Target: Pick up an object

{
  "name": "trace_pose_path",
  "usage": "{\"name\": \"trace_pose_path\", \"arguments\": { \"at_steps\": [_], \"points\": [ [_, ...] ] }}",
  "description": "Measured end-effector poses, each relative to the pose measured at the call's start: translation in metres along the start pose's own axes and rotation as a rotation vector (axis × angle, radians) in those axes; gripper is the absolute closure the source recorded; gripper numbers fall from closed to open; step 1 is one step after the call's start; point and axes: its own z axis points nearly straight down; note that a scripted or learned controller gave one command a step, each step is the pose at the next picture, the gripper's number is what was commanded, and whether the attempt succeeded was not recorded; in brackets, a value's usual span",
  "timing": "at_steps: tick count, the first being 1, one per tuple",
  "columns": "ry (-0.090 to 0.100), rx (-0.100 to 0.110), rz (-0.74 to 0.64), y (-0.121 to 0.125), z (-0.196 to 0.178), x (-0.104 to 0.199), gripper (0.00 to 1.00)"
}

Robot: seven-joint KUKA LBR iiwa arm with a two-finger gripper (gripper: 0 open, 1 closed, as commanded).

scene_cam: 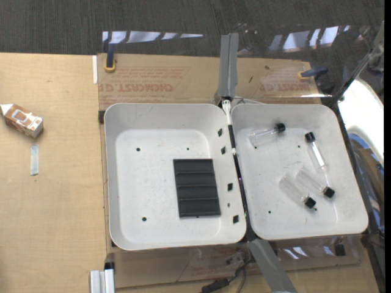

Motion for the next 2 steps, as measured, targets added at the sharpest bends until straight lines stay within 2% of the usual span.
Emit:
{"name": "trace_pose_path", "arguments": {
  "at_steps": [2],
  "points": [
    [-0.001,0.0,-0.208,0.0,-0.0004,0.0001,1.0]
  ]
}}
